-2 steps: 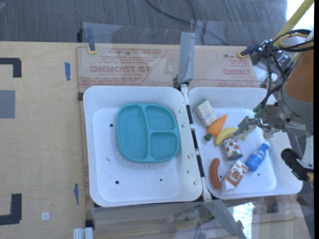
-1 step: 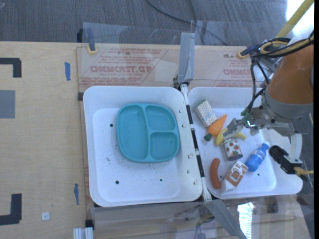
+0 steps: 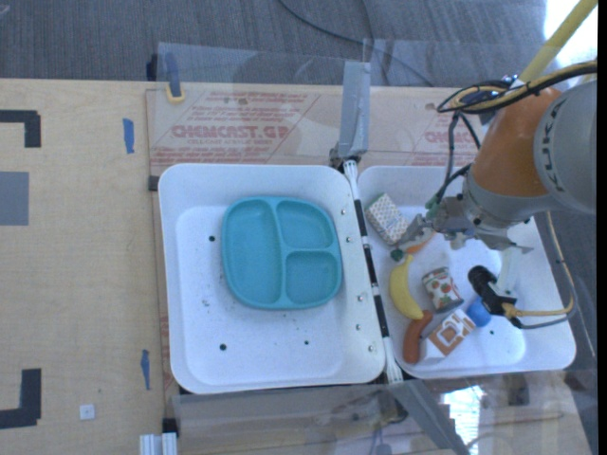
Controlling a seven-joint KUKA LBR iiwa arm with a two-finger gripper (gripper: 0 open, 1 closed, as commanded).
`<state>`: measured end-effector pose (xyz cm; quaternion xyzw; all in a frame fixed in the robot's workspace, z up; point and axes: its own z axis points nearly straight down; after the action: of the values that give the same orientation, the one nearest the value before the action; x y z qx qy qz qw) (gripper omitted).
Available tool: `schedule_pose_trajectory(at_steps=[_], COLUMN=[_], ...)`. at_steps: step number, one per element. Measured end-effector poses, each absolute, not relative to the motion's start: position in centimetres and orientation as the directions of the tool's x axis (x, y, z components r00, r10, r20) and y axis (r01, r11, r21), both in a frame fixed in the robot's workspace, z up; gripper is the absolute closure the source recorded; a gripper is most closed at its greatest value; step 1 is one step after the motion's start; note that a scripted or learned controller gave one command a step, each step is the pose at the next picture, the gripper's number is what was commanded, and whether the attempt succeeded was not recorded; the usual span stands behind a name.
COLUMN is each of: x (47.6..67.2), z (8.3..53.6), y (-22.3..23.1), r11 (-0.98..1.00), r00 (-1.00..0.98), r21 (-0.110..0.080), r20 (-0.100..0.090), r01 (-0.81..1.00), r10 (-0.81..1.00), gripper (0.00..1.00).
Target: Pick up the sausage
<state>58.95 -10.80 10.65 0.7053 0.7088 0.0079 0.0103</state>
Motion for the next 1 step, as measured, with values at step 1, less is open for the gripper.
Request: schedule_pose_trajectory(at_steps=[1], x=[60.47], z=[8.83], y=[-10.04], r11=[0.019], r00=[-0.019], r21=[0.008], r20=[0.000], r01=[1.000], r10=[1.000], gripper=[0.00])
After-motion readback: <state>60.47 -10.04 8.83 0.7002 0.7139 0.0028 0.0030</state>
